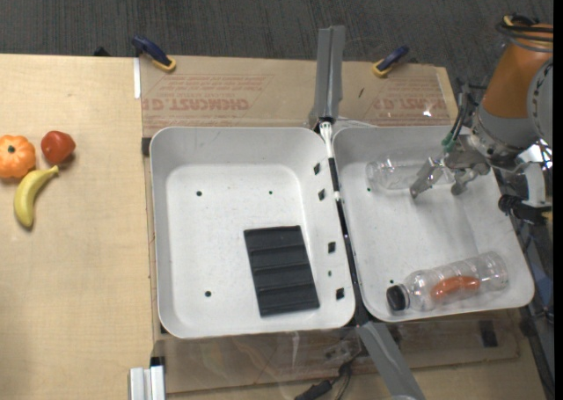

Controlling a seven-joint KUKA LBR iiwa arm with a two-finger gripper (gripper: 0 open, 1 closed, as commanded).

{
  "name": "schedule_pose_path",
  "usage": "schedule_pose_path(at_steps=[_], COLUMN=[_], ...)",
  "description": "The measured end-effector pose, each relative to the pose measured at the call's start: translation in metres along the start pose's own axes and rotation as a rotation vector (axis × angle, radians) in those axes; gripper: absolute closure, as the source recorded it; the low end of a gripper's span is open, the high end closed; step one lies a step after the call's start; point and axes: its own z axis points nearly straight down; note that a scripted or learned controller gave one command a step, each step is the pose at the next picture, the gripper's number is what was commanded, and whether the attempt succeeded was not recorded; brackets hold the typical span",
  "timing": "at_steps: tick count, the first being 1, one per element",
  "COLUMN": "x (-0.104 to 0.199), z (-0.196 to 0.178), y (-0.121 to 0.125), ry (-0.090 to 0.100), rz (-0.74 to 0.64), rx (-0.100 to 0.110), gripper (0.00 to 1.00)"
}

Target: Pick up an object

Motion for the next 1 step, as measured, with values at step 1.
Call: schedule_pose_path(at_steps=[1], x=[-0.0091], z=[-0.0078], y=[-0.0032], ry=[-0.026], rz=[0.005], rx=[-0.007], gripper=[1.0])
